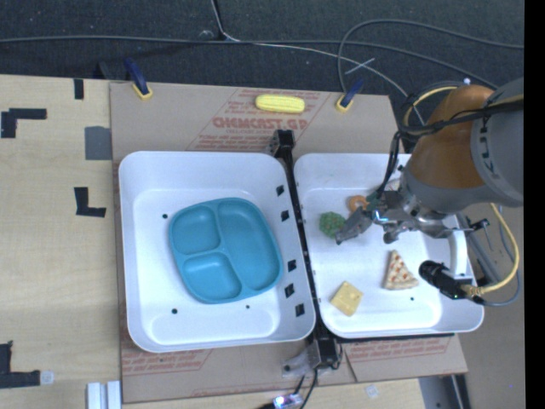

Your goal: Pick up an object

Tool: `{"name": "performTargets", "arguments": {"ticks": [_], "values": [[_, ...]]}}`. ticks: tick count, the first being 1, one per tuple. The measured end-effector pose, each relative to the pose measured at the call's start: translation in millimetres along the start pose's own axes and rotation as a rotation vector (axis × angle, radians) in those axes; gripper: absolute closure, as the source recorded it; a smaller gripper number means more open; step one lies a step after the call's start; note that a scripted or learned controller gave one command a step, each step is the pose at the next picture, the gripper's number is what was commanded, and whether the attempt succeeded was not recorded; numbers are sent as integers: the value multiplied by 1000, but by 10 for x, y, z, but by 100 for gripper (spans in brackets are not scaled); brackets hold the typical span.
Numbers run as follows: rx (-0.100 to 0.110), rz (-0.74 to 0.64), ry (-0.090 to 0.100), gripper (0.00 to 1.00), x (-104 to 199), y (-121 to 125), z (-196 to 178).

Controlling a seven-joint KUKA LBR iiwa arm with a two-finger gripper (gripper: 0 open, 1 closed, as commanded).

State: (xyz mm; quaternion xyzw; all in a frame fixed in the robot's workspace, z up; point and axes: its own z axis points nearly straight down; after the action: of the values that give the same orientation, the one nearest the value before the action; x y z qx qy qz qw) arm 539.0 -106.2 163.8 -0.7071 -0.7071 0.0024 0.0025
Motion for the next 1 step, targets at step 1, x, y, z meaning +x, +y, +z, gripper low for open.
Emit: {"name": "performTargets", "arguments": {"ticks": [1], "values": [[-1,0,0,0,2,-37,639]]}}
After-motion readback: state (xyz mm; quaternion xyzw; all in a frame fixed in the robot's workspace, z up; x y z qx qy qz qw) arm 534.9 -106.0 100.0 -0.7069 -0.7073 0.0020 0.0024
